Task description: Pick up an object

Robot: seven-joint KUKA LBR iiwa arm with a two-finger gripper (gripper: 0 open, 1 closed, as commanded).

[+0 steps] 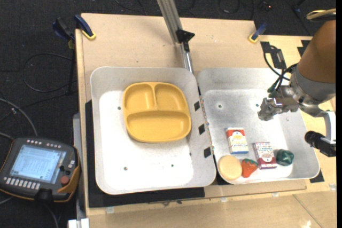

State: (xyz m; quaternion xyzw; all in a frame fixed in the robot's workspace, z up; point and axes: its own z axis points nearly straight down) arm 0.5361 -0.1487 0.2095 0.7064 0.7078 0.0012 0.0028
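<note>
Over the right bin (214,88) your gripper (265,111) hung above bare floor, its grasp too blurred for you to tell, while the small boxes (236,140), round yellow piece (230,167) and other bits lay clustered near the front wall, well apart from it.

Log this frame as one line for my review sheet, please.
phase: approach | gripper: above right bin, nothing seen held | small items: near edge of right bin | yellow tray: left bin
</note>
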